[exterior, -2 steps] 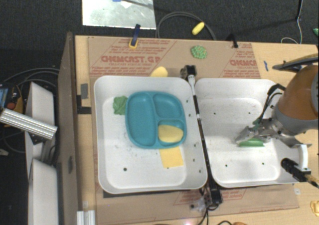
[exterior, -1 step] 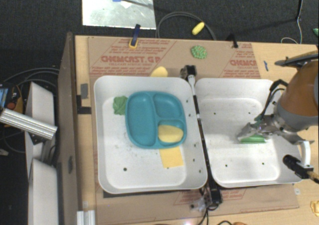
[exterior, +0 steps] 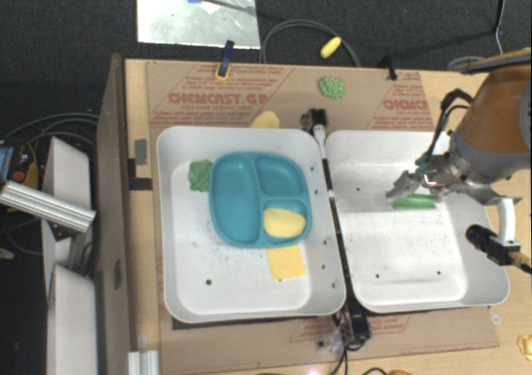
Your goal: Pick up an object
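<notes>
Fingers (exterior: 405,188) blurred beside green object (exterior: 414,203)

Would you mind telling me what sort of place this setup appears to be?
Most likely a robotics lab's grasping test bench: a robot arm reaches over two white bins on a cardboard-covered bench, with toy food, such as a yellow piece on a teal divided plate, and loose cables.

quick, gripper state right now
gripper: low in the right bin, right at a green object; open or shut cannot be told.
</notes>
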You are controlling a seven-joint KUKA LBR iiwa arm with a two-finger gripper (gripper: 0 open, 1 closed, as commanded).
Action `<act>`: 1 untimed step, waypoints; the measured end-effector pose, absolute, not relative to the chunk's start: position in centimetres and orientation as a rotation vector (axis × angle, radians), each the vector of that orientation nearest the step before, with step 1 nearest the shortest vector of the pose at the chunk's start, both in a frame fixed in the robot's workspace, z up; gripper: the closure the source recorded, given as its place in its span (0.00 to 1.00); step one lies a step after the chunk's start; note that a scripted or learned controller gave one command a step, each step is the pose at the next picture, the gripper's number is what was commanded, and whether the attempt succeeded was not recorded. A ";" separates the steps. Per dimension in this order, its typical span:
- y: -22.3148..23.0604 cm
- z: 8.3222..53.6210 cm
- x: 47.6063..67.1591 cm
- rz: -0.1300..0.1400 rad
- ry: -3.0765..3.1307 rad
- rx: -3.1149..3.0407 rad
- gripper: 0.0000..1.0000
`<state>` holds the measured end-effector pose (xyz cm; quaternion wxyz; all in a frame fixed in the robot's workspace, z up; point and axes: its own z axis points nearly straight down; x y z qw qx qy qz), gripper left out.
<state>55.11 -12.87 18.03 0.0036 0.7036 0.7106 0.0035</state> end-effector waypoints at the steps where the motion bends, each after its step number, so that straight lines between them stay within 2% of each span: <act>1: -5.8 19.2 54.6 0.005 2.235 2.208 1.00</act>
